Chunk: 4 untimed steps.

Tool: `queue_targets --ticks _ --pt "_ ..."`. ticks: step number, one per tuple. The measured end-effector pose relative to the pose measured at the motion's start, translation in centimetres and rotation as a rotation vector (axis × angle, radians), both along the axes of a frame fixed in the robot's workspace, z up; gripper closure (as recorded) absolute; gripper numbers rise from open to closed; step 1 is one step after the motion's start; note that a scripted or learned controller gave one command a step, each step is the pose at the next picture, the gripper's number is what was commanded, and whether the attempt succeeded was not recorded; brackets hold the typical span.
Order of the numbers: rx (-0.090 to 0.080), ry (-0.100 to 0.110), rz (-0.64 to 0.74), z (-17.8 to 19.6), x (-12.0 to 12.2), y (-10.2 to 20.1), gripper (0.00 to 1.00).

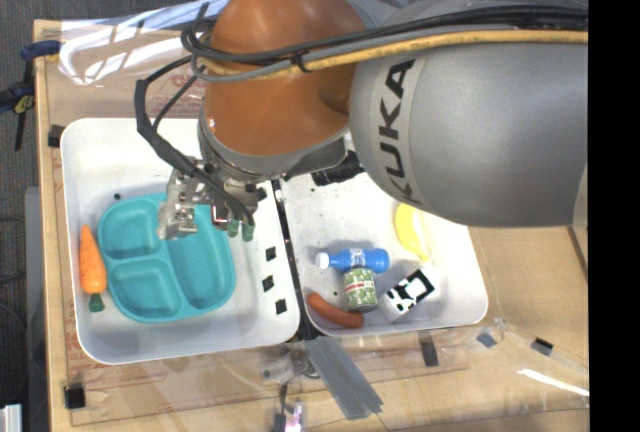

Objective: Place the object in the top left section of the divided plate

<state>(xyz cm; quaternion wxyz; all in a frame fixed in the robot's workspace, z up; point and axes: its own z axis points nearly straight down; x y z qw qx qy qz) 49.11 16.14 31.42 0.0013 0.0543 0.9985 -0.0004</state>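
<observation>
1. The arm (420, 90) reaches in from the right; its gripper (205, 210) hangs low over the left bin (130, 345), above the upper right part of the teal divided plate (165, 260).
2. Whether the fingers are spread or pinching anything cannot be told; the wrist hides them.
3. The plate's sections appear bare, including the top left one.
4. A carrot (91, 265) lies just beside the plate's left edge, in the same bin.
5. The right bin (470, 305) holds a small bottle (352, 260), a can (361, 290), a sausage (333, 312), a yellow item (412, 230) and a black-and-white toy (408, 292).
6. Judgement: placement is not yet done; which object is meant is unclear.
</observation>
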Motion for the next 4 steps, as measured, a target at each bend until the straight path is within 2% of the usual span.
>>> queue_targets --ticks 1,2,3,4 --pt "0.000 0.000 0.000 0.0 0.0 0.0 0.00" --pt "-0.001 -0.001 0.004 1.0 0.1 0.1 1.00" --pt "0.002 -0.001 -0.400 10.3 -1.4 -6.1 1.00" --pt "0.000 0.000 -0.501 12.9 0.0 -16.0 1.00"
